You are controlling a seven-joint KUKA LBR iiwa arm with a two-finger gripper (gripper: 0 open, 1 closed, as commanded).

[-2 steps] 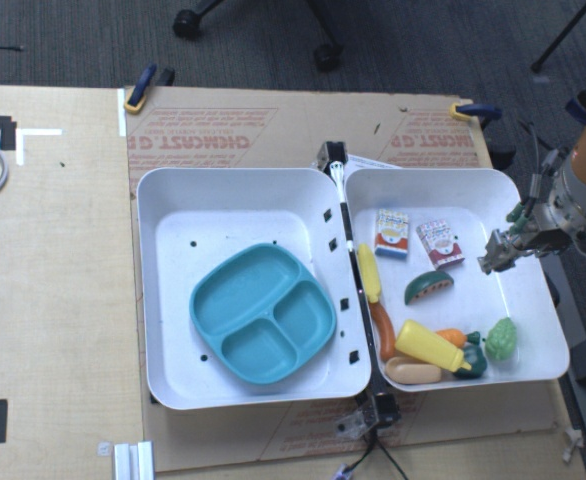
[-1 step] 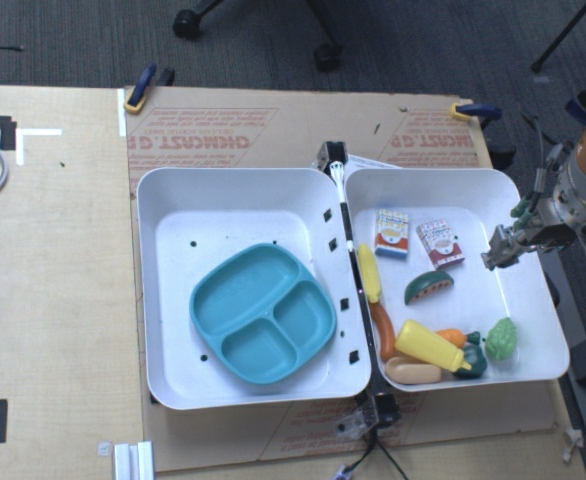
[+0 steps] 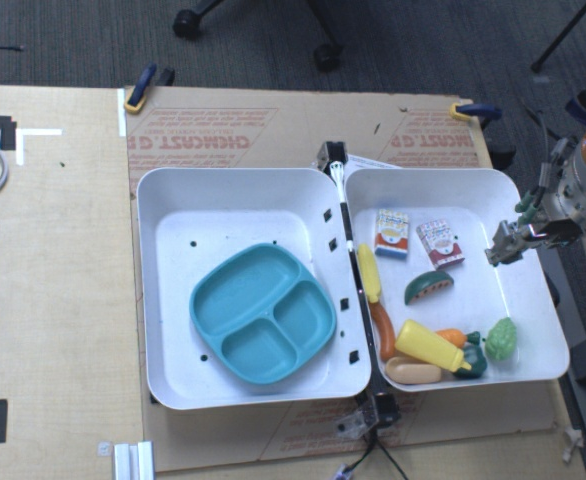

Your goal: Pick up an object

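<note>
The gripper (image 3: 504,245) is hovering over the right bin's (image 3: 533,368) far edge; whether it is gripping anything, I cannot tell; a yellow squeeze bottle (image 3: 430,346) is lying tilted below.

A single camera was fixed above the bench (image 3: 53,268) and looked down at a slant, so the near bench edge lay at the bottom of the frame and dark carpet with a chair base (image 3: 263,8) filled the far strip at the top. It stood far enough back to take in both bins whole, the left bin (image 3: 163,298) and the right bin (image 3: 538,313) sitting centre and right of frame. The arm (image 3: 573,193) entered at the right edge.
</note>
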